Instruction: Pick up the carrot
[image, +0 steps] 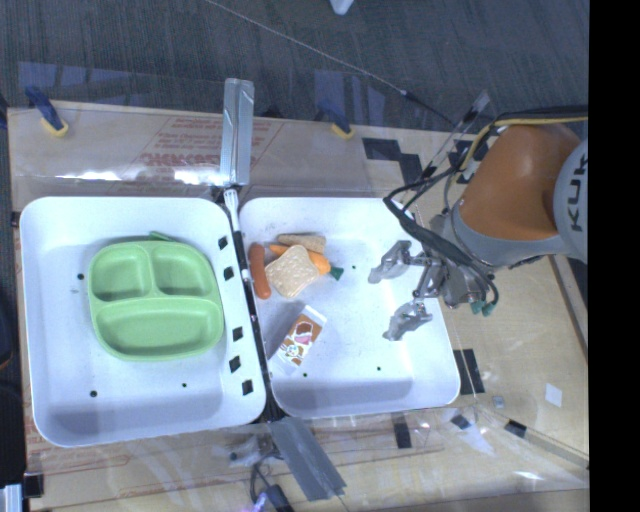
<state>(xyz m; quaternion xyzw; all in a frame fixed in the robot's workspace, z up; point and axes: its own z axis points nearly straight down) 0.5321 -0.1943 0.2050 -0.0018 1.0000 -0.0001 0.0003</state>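
The carrot (320, 264) is a small orange piece with a green tip, lying in the right bin (350, 385) at its upper left, partly under a slice of toast (291, 271). My gripper (397, 294) hovers over the right half of that bin, well to the right of the carrot. Its two fingers (388, 264) are spread apart with nothing between them.
A sausage (259, 271) and a bread roll (302, 241) lie beside the toast. A small snack packet (300, 338) rests lower in the right bin. A green divided plate (155, 299) sits in the left bin (60, 400).
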